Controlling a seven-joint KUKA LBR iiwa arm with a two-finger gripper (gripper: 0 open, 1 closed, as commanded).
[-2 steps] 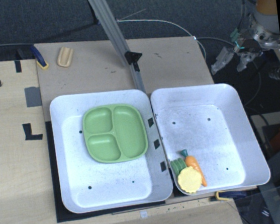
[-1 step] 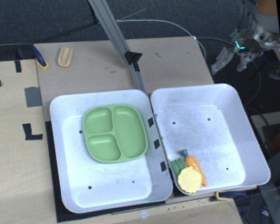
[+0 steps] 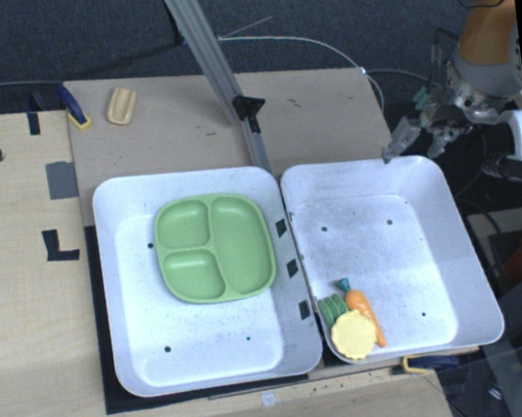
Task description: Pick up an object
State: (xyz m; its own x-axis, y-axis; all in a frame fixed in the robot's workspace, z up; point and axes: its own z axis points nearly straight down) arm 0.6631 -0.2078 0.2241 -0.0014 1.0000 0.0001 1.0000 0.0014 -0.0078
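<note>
A green divided plate (image 3: 216, 246) lies flat in the left bin (image 3: 138, 359). At the near left corner of the right bin (image 3: 437, 257), three small toys crowd together: an orange carrot (image 3: 363, 312), a yellow round piece (image 3: 354, 337) and a green piece (image 3: 332, 308). My gripper (image 3: 416, 141) hangs over the far right corner of the right bin, well away from the toys. It is open and its fingers hold nothing. The orange-banded wrist (image 3: 489, 28) rises behind it.
A grey metal post (image 3: 215, 62) slants across the bench behind the bins, down to the gap between them. A small tan block (image 3: 121, 106) and a blue-yellow item (image 3: 74, 106) lie on the bench at the far left. Cables (image 3: 317, 50) run behind the right bin.
</note>
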